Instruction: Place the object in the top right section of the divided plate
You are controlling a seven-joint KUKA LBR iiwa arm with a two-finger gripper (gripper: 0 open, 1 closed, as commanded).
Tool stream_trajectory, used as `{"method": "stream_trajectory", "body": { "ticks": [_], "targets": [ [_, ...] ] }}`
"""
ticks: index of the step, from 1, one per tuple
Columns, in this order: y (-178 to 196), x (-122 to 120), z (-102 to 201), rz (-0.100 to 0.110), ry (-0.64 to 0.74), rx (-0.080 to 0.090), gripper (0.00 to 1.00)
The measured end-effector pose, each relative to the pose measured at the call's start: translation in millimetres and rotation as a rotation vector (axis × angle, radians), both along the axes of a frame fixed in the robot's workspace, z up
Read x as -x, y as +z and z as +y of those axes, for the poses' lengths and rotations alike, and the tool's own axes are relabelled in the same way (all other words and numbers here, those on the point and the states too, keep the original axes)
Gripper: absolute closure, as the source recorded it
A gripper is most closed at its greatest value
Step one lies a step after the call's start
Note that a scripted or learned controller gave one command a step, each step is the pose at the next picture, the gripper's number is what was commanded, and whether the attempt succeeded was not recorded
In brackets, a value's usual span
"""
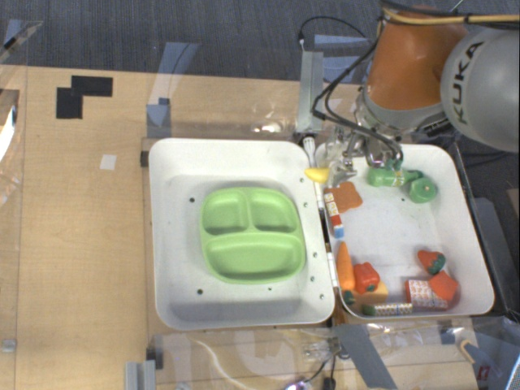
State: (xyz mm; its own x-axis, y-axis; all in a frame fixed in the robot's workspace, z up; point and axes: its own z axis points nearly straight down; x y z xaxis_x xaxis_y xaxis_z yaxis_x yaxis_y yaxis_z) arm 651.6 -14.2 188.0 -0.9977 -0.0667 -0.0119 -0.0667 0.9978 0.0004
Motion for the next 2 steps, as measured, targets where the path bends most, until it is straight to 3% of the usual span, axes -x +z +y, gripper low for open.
{"method": "stream_trajectory", "body": {
  "ticks": [1,2],
  "targets": [
    [-0.5,3.9,-20.9,0.001,0.128,0.001,1.00],
    [-1.6,44.4,-10.5,0.004,0.285,0.002,1.00]
  ]
}}
